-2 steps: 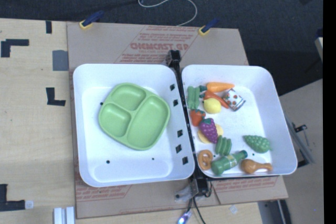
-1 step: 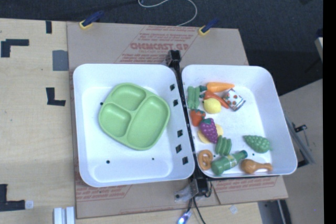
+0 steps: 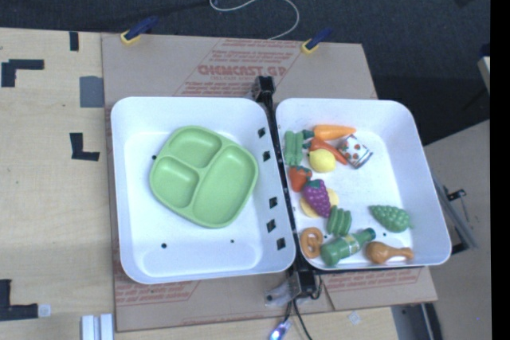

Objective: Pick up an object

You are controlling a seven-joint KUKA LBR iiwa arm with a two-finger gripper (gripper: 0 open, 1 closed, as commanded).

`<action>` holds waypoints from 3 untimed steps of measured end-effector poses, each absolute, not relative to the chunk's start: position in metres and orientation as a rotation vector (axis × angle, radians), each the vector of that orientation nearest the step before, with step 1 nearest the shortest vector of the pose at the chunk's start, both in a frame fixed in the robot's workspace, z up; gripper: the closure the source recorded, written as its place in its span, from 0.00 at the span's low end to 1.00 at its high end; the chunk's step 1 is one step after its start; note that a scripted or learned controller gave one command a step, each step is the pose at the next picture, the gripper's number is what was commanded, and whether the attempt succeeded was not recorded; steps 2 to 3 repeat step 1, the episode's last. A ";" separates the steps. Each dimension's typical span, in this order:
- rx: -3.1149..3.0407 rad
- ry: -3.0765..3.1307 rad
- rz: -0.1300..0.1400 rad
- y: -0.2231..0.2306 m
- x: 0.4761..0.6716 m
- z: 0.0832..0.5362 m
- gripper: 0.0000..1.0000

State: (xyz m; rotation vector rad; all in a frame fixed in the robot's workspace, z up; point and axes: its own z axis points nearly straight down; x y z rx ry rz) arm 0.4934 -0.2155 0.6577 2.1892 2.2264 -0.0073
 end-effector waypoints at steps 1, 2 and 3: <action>2.187 2.227 -0.007 -0.215 0.494 0.668 1.00; 2.187 2.227 -0.007 -0.215 0.494 0.668 1.00; 2.187 2.227 -0.007 -0.215 0.494 0.668 1.00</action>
